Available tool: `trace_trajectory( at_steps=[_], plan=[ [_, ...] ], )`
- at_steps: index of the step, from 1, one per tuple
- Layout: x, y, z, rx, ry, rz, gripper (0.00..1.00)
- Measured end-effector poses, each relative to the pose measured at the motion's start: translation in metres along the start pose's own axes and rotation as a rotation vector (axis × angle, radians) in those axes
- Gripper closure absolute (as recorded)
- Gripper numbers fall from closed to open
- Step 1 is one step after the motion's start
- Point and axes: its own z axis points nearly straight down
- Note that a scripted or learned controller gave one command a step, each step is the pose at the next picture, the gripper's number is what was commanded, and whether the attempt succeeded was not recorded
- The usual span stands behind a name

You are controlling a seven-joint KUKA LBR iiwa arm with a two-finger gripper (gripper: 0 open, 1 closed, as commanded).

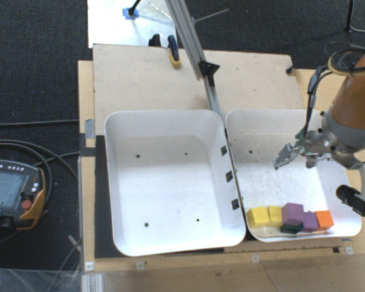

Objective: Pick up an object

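Counter bears two bins; blocks point(290, 217) cluster along right bin's point(255, 132) near wall, below end effector point(286, 157), whose grip state I cannot tell.

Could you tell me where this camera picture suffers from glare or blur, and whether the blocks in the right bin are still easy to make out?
Camera view: strong glare on the shiny sheet at the top; the pincer looks soft and smeared; the blocks at the right bin's near edge are evenly lit, colours distinct.
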Motion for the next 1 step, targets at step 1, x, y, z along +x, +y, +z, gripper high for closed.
trace_trajectory(
  at_steps=[1],
  plan=[
    [-0.0639,0.0126,-0.0132,-0.002,-0.004,0.007,0.00]
  ],
)
